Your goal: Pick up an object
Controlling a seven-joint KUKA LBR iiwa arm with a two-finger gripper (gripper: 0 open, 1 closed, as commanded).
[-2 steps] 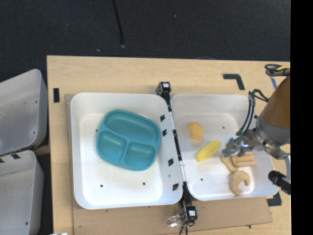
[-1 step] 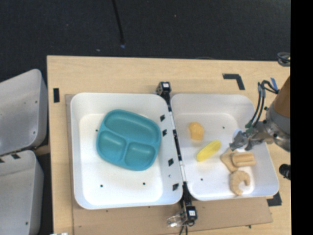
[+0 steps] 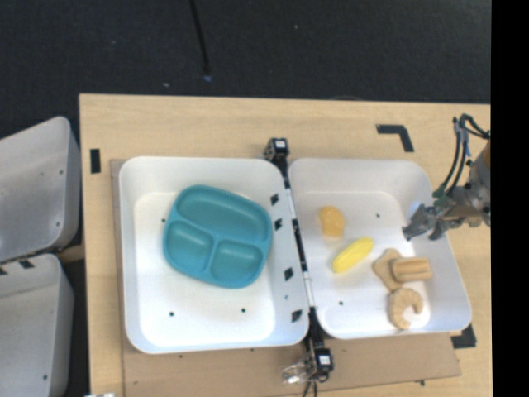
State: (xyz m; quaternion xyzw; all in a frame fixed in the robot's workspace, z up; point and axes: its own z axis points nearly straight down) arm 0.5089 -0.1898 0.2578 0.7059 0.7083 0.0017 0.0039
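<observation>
Here the end effector (image 3: 423, 224) hangs over the right bin's (image 3: 364, 176) right edge; whether it is open or closed I cannot tell. In that bin lie an orange piece (image 3: 331, 221), a banana (image 3: 352, 255), a wooden block (image 3: 402, 270) and a tan croissant (image 3: 406, 306). A teal plate (image 3: 218, 236) sits in the left bin (image 3: 140, 321).

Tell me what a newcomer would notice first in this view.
The teal divided plate stands out first, lying alone in the left bin. Next come the small pieces in the right bin: an orange piece, a yellow piece just below it, and two tan pieces toward the lower right. The gripper hangs over that bin's right edge, with nothing seen between its fingers.
</observation>
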